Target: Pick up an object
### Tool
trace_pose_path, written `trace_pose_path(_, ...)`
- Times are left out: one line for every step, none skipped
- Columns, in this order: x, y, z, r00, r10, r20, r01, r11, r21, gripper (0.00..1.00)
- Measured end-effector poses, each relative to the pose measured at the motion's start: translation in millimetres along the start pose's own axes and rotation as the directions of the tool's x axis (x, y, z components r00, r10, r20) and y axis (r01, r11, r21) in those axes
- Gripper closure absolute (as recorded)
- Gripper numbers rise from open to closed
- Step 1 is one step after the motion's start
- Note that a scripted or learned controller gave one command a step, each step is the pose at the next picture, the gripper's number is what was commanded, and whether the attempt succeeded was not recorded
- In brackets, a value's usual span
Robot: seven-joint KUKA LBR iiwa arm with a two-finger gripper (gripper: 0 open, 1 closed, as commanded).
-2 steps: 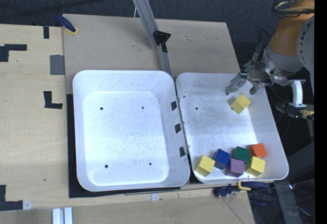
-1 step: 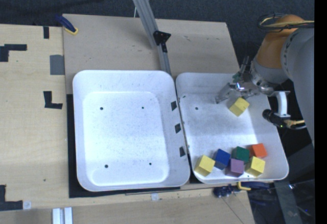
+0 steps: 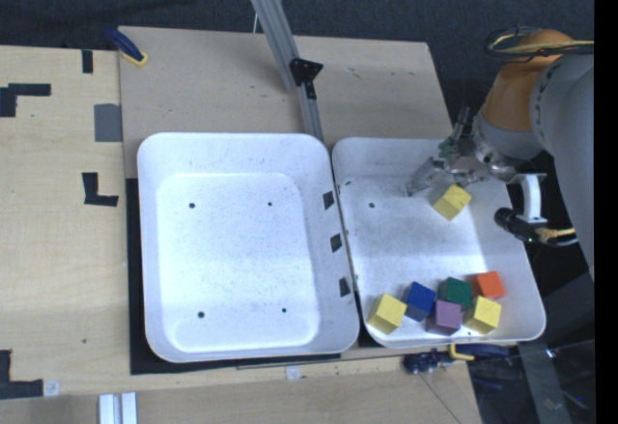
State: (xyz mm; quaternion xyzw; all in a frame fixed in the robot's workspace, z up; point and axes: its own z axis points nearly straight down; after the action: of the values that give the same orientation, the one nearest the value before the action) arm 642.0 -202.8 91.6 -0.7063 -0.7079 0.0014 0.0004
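A yellow cube (image 3: 451, 202) lies tilted in the upper right part of the right bin (image 3: 386, 248). My gripper (image 3: 440, 181) hangs right over it, touching or nearly touching its top edge; the view does not show whether the cube is held. Along the right bin's front edge sits a cluster of cubes: yellow (image 3: 388, 312), blue (image 3: 420, 299), green (image 3: 455, 292), purple (image 3: 447, 316), orange (image 3: 490, 285) and another yellow (image 3: 485, 314).
The left bin (image 3: 164, 219) stands beside the right one, with a raised ridge between them. A grey metal pole (image 3: 275, 16) slants down from the back to the bins' far edge. The arm's grey body (image 3: 570, 132) fills the right side.
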Motion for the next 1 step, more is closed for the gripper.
trace_pose_path(0.6, 0.2, -10.3, 1.000, -0.002, 0.001, 0.002, 1.000, 0.000, 1.00)
